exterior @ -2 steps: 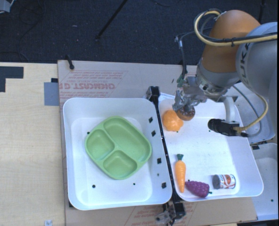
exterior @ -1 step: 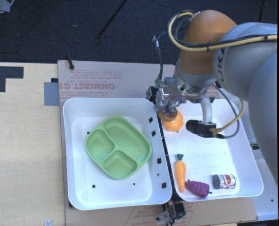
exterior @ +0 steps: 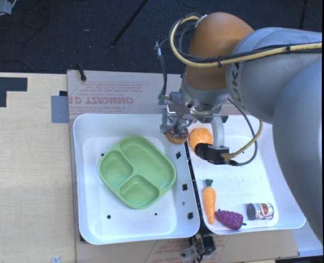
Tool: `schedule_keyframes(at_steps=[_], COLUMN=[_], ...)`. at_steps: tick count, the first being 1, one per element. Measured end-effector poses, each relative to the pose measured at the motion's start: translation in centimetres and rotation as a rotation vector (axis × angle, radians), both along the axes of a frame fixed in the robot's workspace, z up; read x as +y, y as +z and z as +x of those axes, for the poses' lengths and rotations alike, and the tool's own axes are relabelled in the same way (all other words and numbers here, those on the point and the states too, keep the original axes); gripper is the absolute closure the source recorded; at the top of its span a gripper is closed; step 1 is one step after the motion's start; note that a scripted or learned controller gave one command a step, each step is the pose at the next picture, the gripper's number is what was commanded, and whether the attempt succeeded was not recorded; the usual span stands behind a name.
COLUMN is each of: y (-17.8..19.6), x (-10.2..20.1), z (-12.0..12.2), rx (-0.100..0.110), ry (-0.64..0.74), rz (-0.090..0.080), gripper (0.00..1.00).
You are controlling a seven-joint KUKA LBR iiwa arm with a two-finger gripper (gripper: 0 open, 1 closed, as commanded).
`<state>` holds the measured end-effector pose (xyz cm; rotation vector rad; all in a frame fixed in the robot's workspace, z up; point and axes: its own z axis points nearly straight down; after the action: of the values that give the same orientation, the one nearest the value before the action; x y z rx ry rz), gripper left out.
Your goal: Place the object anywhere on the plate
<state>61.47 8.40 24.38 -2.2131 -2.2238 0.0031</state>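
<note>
While the arm reaches in from the right, its end effector [exterior: 175, 126] hangs over the divide between the two bins.
Wrist bent downward; grip state cannot be told. One green sectioned plate [exterior: 137, 171] lies in the left bin [exterior: 91, 223]. Right bin [exterior: 279, 201] count: one orange [exterior: 199, 137] just beside the end effector, one carrot [exterior: 209, 199], one grape bunch [exterior: 229, 218], one small can [exterior: 260, 211].

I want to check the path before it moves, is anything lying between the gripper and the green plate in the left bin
Nothing visible lies between them. The gripper is at the divider between the bins, above the left bin's right edge, and the green plate sits just below-left of it across bare white bin floor.
</note>
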Motion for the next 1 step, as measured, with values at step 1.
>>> schedule_keyframes(at_steps=[1], y=[-0.29], x=[5.32], z=[-1.26], rx=[0.001], ry=[0.0], rz=[0.0], gripper=[1.0])
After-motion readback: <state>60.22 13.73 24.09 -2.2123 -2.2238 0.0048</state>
